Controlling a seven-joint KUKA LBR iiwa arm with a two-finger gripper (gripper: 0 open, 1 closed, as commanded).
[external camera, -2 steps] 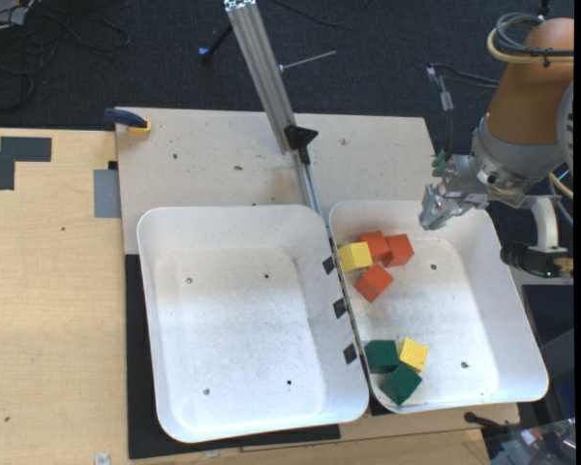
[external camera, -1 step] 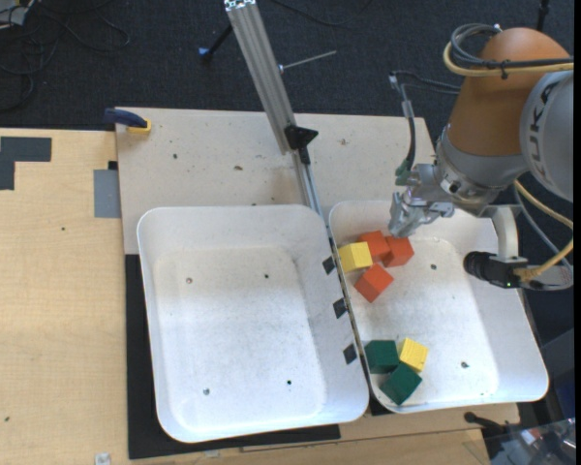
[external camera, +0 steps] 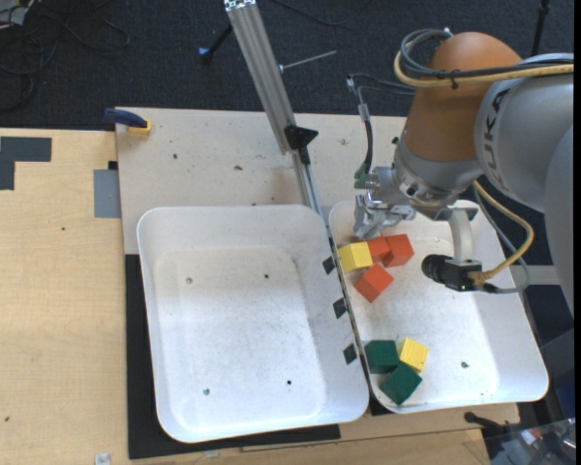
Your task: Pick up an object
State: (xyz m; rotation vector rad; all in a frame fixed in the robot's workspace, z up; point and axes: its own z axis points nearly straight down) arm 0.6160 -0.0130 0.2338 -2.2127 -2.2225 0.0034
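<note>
Scanning left to right across the bench:
Left bin (external camera: 174,260): white, shallow, touching the right bin along its inner wall.
Right bin (external camera: 484,347): holds six blocks.
Upper cluster: yellow block (external camera: 354,256), two orange blocks (external camera: 394,249) (external camera: 374,282), close together.
Lower cluster: two green blocks (external camera: 382,355) (external camera: 402,385), yellow block (external camera: 413,354), touching.
Gripper (external camera: 368,219): above the upper cluster; finger opening cannot be determined; no block seen between the fingers.

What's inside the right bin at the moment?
In the right bin: yellow block, two orange blocks, two green blocks, another yellow block. The arm covers its far corner.
</note>
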